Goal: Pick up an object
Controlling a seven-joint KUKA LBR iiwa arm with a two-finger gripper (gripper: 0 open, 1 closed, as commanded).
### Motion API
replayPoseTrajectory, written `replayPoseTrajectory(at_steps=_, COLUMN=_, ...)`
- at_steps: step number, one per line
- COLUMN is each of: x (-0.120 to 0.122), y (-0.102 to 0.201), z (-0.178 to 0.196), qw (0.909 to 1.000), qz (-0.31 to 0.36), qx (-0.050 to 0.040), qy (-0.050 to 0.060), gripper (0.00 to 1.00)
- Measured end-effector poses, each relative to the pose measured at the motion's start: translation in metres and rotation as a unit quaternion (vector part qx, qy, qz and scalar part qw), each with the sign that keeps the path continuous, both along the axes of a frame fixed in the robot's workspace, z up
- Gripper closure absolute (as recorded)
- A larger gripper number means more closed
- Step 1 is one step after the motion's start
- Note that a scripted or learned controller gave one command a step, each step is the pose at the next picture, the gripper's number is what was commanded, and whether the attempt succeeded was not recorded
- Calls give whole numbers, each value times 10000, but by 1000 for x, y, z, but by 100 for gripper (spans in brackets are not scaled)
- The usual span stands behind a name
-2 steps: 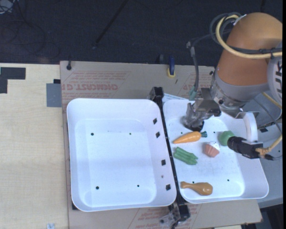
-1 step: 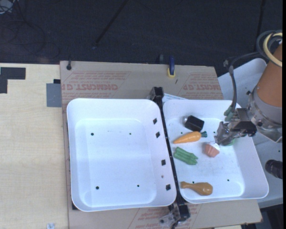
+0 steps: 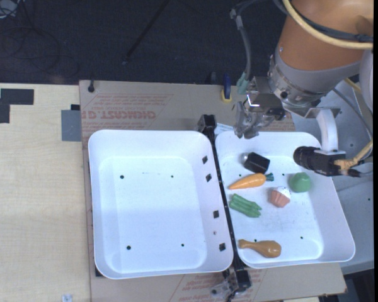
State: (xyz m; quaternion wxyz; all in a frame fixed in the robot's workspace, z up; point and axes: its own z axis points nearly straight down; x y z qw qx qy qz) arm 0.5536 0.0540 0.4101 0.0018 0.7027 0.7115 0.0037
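Observation:
My gripper (image 3: pixel 247 128) hangs over the far left corner of the right bin (image 3: pixel 337 231), with nothing seen in it. Just in front of it lies a small black block (image 3: pixel 256 162). An orange carrot (image 3: pixel 247 181) lies below the block, pointing left. To the right sit a green ball (image 3: pixel 299 182) and a pink and white piece (image 3: pixel 279 197). Near the bin's left wall lies a green ridged vegetable (image 3: pixel 245 206). A brown drumstick (image 3: pixel 261 248) rests by the near wall.
The left bin (image 3: pixel 101 187) stands beside the right one, joined by a black divider with clips (image 3: pixel 215 187). Both rest on a cardboard sheet (image 3: pixel 145 106) on the pale bench. The arm's orange band and grey wrist (image 3: pixel 315 49) loom over the back right.

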Motion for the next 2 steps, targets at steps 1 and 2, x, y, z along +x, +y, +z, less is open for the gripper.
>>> replayPoseTrajectory(at_steps=1, x=-59, y=-21, z=-31, qw=9999, qz=-62, qx=-16, qy=82, gripper=100)
replayPoseTrajectory(at_steps=2, x=-79, y=17, z=-27, qw=10000, qz=-40, qx=-13, qy=60, gripper=100)
